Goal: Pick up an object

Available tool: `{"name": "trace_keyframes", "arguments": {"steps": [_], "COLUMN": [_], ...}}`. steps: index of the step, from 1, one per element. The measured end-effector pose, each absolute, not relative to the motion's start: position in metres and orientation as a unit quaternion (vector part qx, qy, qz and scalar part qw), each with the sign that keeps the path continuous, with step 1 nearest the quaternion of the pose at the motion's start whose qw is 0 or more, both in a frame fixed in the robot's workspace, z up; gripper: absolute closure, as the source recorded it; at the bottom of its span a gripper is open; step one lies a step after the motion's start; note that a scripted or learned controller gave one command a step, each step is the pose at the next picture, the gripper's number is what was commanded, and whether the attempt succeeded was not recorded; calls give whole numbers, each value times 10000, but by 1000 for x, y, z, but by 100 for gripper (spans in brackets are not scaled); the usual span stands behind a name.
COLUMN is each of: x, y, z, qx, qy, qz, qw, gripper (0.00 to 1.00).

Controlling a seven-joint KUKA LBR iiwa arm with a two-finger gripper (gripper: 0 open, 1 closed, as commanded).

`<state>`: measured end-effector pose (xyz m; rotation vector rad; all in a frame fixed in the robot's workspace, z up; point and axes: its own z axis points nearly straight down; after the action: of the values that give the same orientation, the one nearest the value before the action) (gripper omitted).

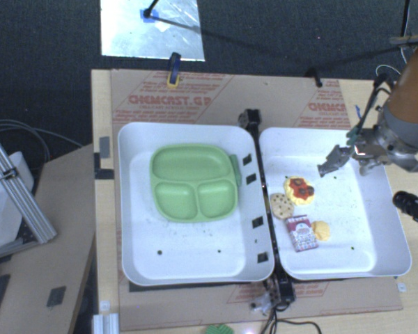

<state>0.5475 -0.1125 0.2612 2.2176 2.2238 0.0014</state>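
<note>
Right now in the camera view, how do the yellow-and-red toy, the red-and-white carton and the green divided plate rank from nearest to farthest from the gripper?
From the gripper:
1. Yellow-and-red toy, right bin, just below-left of the gripper.
2. Red-and-white carton, right bin, toward its near edge.
3. Green divided plate, left bin, across the divider.

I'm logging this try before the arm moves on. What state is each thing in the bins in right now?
Gripper: above the right bin, holding nothing that shows.
Green tray: flat in the left bin, nothing in its compartments.
Cookie: flat, by the divider.
Yellow-red toy: lying loose, beside the cookie.
Red box: lying flat.
Yellow piece: against the box.
</note>
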Motion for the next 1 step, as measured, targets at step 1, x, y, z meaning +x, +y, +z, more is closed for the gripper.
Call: {"name": "trace_keyframes", "arguments": {"steps": [1], "x": [556], "y": [-139], "z": [151], "qx": [7074], "qy": [7068], "qz": [-20], "qw": [-20], "gripper": [0]}}
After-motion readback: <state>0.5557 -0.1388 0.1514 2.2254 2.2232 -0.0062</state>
